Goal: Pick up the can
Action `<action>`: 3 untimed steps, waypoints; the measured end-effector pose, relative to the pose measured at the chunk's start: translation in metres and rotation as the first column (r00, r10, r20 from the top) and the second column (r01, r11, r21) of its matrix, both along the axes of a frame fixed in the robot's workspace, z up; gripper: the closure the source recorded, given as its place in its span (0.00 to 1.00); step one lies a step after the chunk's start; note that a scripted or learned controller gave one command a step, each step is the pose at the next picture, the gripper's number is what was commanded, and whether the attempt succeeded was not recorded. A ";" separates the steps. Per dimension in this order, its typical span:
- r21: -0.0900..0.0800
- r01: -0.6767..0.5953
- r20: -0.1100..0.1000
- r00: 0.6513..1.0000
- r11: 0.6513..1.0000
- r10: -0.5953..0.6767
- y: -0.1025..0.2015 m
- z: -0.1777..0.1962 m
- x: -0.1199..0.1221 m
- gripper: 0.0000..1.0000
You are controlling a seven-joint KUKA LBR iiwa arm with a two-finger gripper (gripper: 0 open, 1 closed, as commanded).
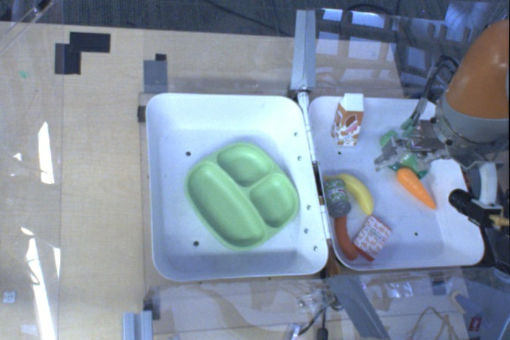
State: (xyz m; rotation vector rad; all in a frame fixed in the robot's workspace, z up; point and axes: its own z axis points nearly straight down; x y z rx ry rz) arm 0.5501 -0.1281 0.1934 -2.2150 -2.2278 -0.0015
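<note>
Can sat to the claw's lower left.
Your claw (403,151) hovered over the carrot (417,188); the can (337,197), by the banana (358,193), lay along the bin wall. Fingers: can't tell.

My arm (478,84) enters from the right edge of the view, its orange band uppermost and the grey wrist section directly below it. My gripper (401,154) extends leftward from the wrist and points down. Cables run along the wrist toward the gripper body.
</note>
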 end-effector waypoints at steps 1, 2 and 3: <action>0.000 -0.055 0.003 0.998 0.998 0.055 0.012 0.001 0.066 0.00; -0.001 -0.197 0.003 0.980 0.980 0.197 0.026 -0.040 0.087 0.00; 0.004 -0.040 -0.006 0.999 0.999 0.040 0.025 -0.088 0.113 0.00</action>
